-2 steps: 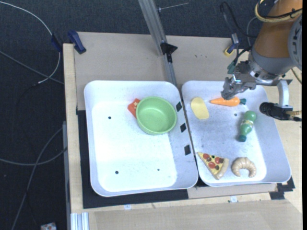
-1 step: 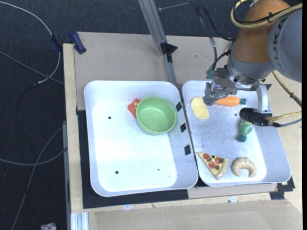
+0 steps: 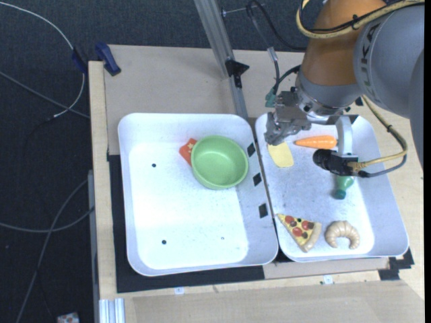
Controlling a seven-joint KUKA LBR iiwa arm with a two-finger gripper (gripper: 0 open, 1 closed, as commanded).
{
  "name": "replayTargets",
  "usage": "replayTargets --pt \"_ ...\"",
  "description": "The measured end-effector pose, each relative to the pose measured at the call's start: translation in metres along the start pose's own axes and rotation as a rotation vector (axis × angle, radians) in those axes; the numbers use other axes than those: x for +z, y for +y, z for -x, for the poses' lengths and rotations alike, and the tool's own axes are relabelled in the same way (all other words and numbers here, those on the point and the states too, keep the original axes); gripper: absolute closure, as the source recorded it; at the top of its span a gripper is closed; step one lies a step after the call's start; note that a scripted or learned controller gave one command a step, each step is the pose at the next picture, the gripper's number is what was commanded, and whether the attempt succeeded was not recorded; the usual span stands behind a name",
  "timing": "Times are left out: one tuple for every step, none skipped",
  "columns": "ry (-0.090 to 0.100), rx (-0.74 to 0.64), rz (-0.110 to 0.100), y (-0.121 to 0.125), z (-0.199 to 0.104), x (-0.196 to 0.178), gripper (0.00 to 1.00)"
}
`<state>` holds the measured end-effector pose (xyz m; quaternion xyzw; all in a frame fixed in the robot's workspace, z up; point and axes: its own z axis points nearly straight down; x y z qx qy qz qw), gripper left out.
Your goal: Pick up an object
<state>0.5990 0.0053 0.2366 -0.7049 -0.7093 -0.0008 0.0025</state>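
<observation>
Right bin's (image 3: pixel 387 210) centre open; carrot (image 3: pixel 315 141) crowds top.

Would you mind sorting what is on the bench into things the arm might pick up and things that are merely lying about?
Candidates for the pick:
yellow piece, right under the gripper
carrot
pizza slice
croissant
green bowl
orange-red item behind the bowl

Lying about:
right bin
left bin
blue clip
metal pole

My grey arm (image 3: pixel 397 52) reaches in from the right, orange band (image 3: pixel 337 36) above the wrist, gripper (image 3: pixel 277 134) pointing down.
</observation>
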Motion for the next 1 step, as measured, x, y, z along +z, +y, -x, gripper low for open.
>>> replayTargets --pt "0.000 0.001 -0.006 -0.0030 -0.0466 0.0040 1.00"
